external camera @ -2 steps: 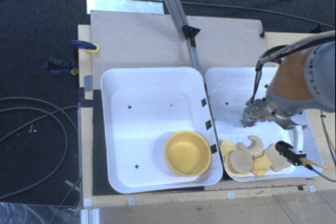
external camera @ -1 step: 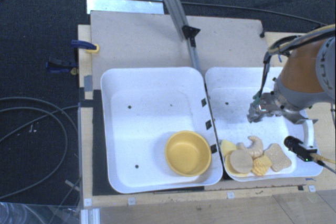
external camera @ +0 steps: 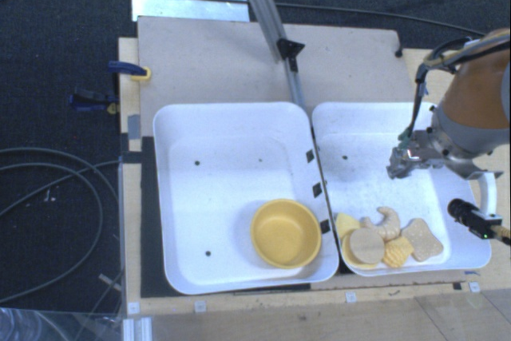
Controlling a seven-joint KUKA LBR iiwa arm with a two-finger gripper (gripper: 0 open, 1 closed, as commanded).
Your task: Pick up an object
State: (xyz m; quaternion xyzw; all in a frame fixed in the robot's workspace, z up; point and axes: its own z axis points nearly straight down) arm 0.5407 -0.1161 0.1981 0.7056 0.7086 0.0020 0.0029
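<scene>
In the near corner of the right bin [external camera: 375, 132] lies a cluster of toy foods: a round tan disc [external camera: 367, 246], a curved beige piece [external camera: 389, 220], a yellow crinkle piece [external camera: 397, 252], a toast-shaped slice [external camera: 422, 240] and a yellow wedge [external camera: 346, 224]. A yellow bowl [external camera: 286, 232] sits upright in the left bin [external camera: 215, 140], near its front right corner. My gripper [external camera: 402, 162] hangs over the right bin's middle right, a little behind the food cluster and apart from it. Nothing shows held beneath it.
A slanted metal pole [external camera: 263, 4] comes down to the rear of the wall between the bins. A blue and yellow clamp [external camera: 128, 72] grips the bench's left edge. Cables lie on the dark floor at left. The arm's orange band [external camera: 479, 92] overhangs the right bin's right rim.
</scene>
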